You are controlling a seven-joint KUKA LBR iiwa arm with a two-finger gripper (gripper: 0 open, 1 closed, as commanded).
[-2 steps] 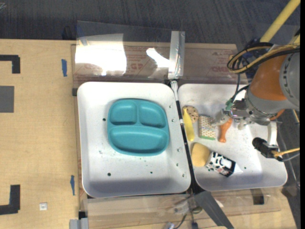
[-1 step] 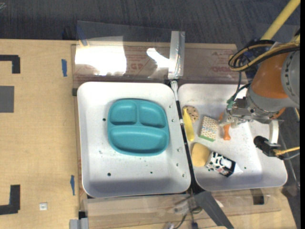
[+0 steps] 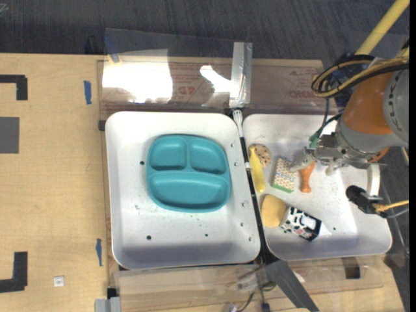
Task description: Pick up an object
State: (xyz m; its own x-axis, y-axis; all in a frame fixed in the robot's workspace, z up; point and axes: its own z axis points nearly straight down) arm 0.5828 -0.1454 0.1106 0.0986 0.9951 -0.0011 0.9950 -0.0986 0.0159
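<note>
The arm comes in over the right bin [image 3: 364, 236], and its hand [image 3: 323, 156] hangs low above that bin's middle, close to its right wall. From where I stand I cannot tell whether the hand is spread or pinched together, because the wrist hides it, and nothing can be seen gripped in it.

The nearest thing to it is a small orange carrot [image 3: 305, 177], lying on the bin floor just beside the hand, toward the bin's centre. It looks like a toy: light, stiff and smooth, so I'd judge it may roll or squirt out unless pinched across its narrow body near the middle.

Next to the carrot, toward the divider between the bins, lies a checked packet [image 3: 283, 175], flat and probably hard to get under. A yellow banana [image 3: 257, 171] lies along the left wall of that bin, with a round cookie [image 3: 261, 153] at its far end. Near the front edge sit a rounded yellow lump [image 3: 273, 210] and a black-and-white spotted block [image 3: 301, 224], touching or nearly so; the block looks boxy and easy to grip by its flat sides.

The left bin [image 3: 123, 174] holds a teal divided plate [image 3: 189, 172] at its centre, wide and shallow, awkward for a narrow grip except at the rim.
</note>
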